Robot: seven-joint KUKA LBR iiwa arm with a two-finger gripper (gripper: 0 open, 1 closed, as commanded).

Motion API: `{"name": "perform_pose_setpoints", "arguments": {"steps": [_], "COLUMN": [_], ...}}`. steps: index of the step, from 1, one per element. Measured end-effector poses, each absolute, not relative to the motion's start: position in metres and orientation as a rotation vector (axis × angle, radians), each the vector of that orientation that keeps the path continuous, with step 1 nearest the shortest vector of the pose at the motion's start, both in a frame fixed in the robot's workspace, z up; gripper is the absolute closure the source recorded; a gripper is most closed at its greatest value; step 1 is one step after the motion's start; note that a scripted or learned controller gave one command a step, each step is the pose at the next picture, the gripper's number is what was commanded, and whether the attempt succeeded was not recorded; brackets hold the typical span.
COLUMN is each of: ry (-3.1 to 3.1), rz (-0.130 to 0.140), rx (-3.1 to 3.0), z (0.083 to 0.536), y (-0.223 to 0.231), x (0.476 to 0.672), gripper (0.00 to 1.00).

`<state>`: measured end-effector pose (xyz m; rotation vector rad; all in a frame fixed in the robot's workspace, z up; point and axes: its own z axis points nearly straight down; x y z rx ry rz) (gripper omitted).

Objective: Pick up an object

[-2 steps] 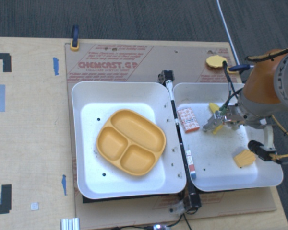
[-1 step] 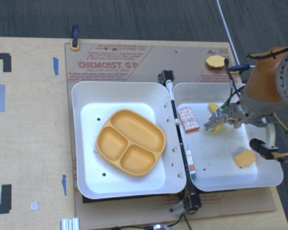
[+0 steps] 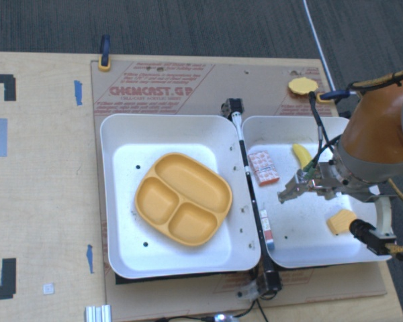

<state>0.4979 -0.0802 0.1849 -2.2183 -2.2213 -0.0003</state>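
On the left of the worktop (image 3: 40,180) sit black corner marks and strips of blue tape, and a brown board with red lettering lies under both bins. The left bin (image 3: 121,136) holds a yellow divided plate (image 3: 183,198) with three compartments, lying flat near the bin's middle and turned at a slant. A black divider bar (image 3: 250,180) runs along the seam where the two bins meet. Just right of that seam, in the right bin (image 3: 282,243), a small red-and-white packet (image 3: 263,166) lies flat near the bin's upper left. Beside it to the right is a yellow banana-shaped piece (image 3: 301,155), close to the arm's cables. The claw (image 3: 289,192) hangs over the middle of the right bin with its metal tips pointing left; the tips look slightly apart and nothing shows between them. Lower right, a tan block like a wedge of cheese (image 3: 340,222) rests on the bin floor, just beside a black part of the arm. A yellow disc (image 3: 303,86) lies on the board beyond the right bin's far edge.
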Motion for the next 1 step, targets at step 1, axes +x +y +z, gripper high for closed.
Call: {"name": "perform_pose_setpoints", "arguments": {"steps": [1], "ry": [-2.222], "rz": [0.0], "rx": [-2.218], "z": [0.1956], "y": [0.0035], "x": [0.4798], "gripper": [1.0]}}
